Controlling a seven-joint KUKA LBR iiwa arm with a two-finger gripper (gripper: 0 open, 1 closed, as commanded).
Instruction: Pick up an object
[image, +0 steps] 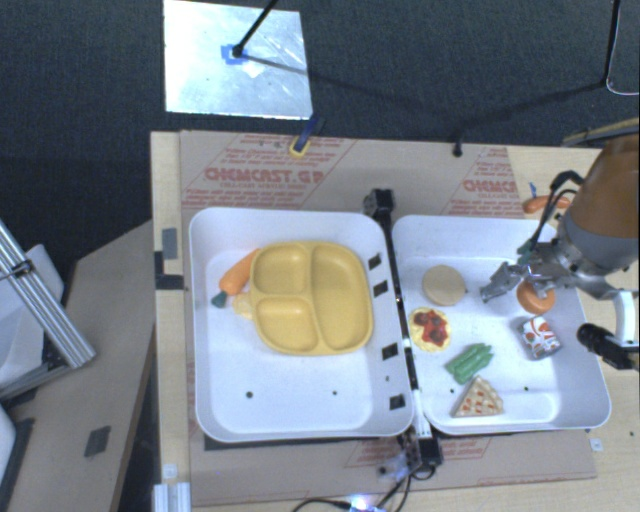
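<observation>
My gripper (512, 279) hangs over the right bin (575, 405), reaching in from the right, its tip just left of a small orange round piece (538, 297). That piece lies partly under the gripper body. To the left are a tan round cookie (444, 285) and a small round pizza with red topping (431, 329). Nearer the front lie a green bean pod (468, 360) and a pizza slice (478, 399). A small red-and-white can (539, 336) lies below the orange piece.
The left bin (215, 400) holds a yellow divided plate (305, 298) with a toy carrot (236, 273) at its left edge. A black divider with clips (396, 310) runs between the bins. Another orange item (541, 203) sits outside the right bin's far edge.
</observation>
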